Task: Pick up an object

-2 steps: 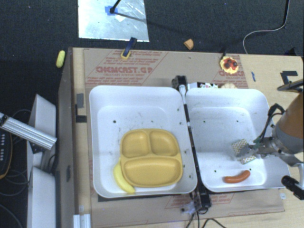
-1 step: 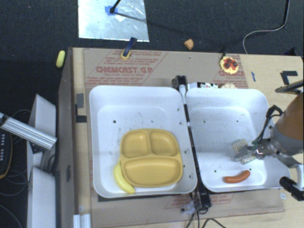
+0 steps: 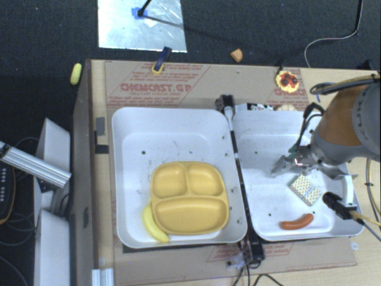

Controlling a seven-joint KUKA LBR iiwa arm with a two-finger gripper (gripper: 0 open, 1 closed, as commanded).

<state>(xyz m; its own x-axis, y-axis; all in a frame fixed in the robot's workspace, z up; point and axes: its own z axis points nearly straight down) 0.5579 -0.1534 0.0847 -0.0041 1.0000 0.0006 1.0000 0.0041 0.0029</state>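
Left bin (image 3: 128,177): a yellow divided tray (image 3: 189,196) toward 5 o'clock, a banana (image 3: 153,225) tucked against the tray's 7 o'clock corner, touching it. Right bin (image 3: 262,142): a patterned packet (image 3: 305,189) near the middle-right, a sausage (image 3: 297,221) at 6 o'clock near the front wall, apart from the packet. Gripper (image 3: 291,163) low over the right bin, just at 10 o'clock of the packet, reaching in from 3 o'clock on the grey and orange arm (image 3: 348,121); cannot tell whether spread or pressed together, nothing seen pinched. Beyond the bins at 12 o'clock, on the bench: a small round red-and-yellow toy (image 3: 288,80).
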